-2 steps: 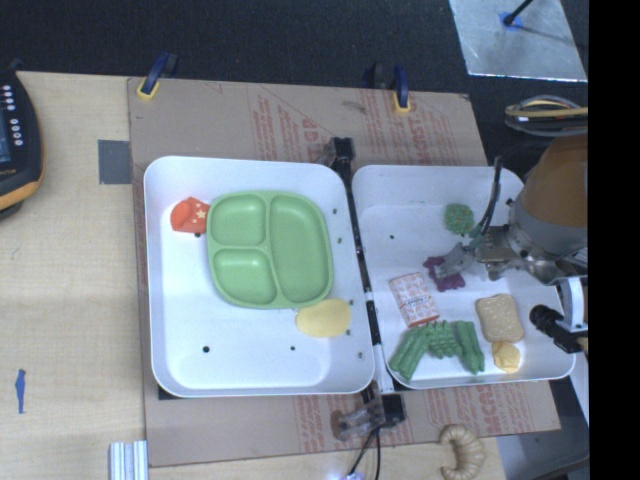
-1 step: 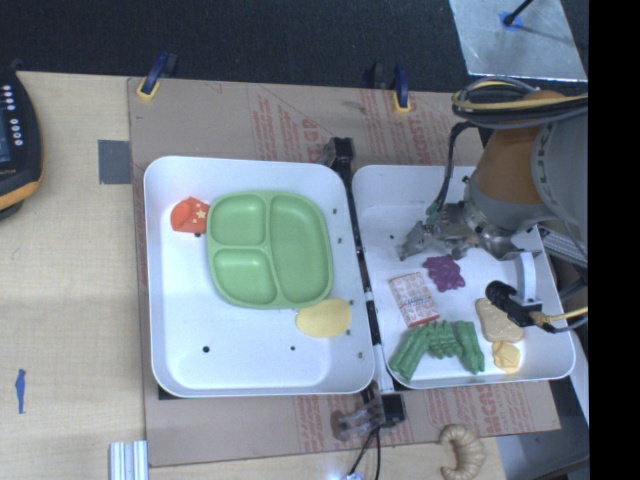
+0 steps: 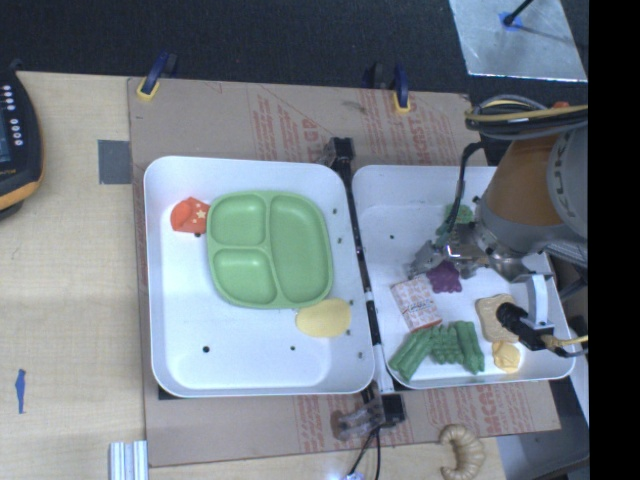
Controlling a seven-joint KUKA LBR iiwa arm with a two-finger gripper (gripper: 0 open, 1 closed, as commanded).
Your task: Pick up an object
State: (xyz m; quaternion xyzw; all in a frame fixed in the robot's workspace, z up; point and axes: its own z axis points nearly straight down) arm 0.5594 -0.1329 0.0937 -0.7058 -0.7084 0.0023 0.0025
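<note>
Wooden desk (image 3: 70, 298) with a cardboard sheet (image 3: 250, 128) clamped on top, dark floor behind. Left bin (image 3: 175, 358): green divided plate (image 3: 270, 248), red toy (image 3: 189, 215) at its 9 o'clock, yellow piece (image 3: 324, 318) at its 5 o'clock. Right bin (image 3: 400, 193): gripper (image 3: 440, 256) low over a purple toy (image 3: 445, 278); can't tell fingers' state. Packet (image 3: 415, 303) at 7 o'clock of the gripper, green beans (image 3: 440, 348) at 6 o'clock.
</note>
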